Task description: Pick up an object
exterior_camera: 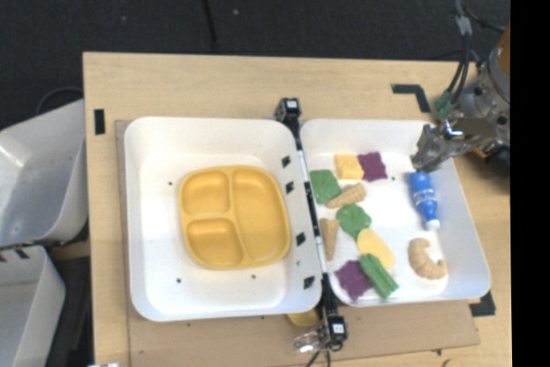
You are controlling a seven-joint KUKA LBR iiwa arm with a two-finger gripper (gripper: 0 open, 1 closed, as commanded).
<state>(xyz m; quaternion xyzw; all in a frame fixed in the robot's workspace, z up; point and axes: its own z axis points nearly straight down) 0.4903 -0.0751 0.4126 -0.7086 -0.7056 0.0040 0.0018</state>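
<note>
End effector (427,152) above blue bottle (422,198)

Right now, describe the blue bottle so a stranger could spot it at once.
Look in the right-hand white bin, toward its outer side, just below the tool. The blue bottle lies flat there, white cap pointing at the pale croissant-shaped piece. It is the one blue item among green, yellow and purple pieces.

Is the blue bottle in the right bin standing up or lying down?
Lying down. The blue bottle lies flat on the right bin's floor, white cap toward the near edge, just below the gripper.
</note>
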